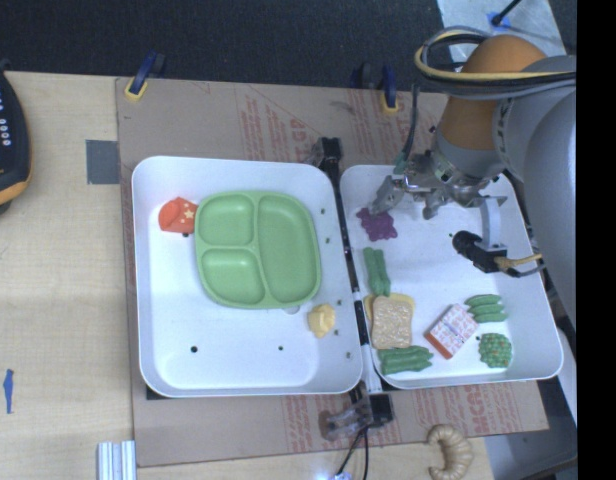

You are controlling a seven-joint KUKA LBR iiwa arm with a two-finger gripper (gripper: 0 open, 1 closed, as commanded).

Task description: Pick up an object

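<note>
Nearest in the right bin [528,366] lie green beans [405,359], a slice of bread [392,321], a red-and-white packet [452,330] and broccoli [495,349]. Farther back, my pincer [416,192] hangs just beside purple grapes [378,224]; whether it is spread, I cannot tell. The left bin [168,358] holds a green divided plate [258,248].

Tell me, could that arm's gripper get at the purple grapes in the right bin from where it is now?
Probably yes. The gripper hangs right beside the purple grapes, near the right bin's far left corner, with nothing lying on top of them; the bin wall close by might crowd it.
</note>
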